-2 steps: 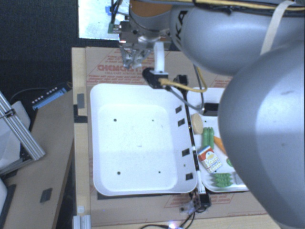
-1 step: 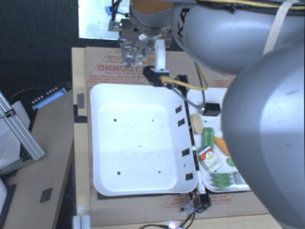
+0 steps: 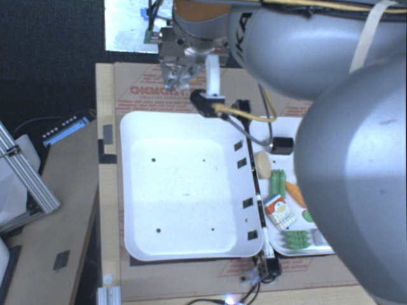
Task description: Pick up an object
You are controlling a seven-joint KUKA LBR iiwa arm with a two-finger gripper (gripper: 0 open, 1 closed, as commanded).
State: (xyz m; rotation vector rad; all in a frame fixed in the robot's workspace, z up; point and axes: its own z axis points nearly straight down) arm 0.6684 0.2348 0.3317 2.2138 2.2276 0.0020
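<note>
My gripper (image 3: 177, 76) hangs over the cardboard just beyond the far rim of the left bin (image 3: 181, 189), under the orange band of the arm. Nothing shows beneath it. The task objects lie in the right bin (image 3: 299, 250), partly hidden by the grey arm: a beige round piece (image 3: 262, 165), a green vegetable (image 3: 277, 183), an orange carrot (image 3: 294, 193), a small red and white carton (image 3: 280, 212) and a green pea pod (image 3: 296, 239). The gripper is well away from them, up and to the left.
The arm's big grey body (image 3: 343, 138) covers the right side of the view and most of the right bin. A black bracket and yellow cable (image 3: 216, 107) hang near the left bin's far right corner. Black clips (image 3: 247, 202) sit between the bins.
</note>
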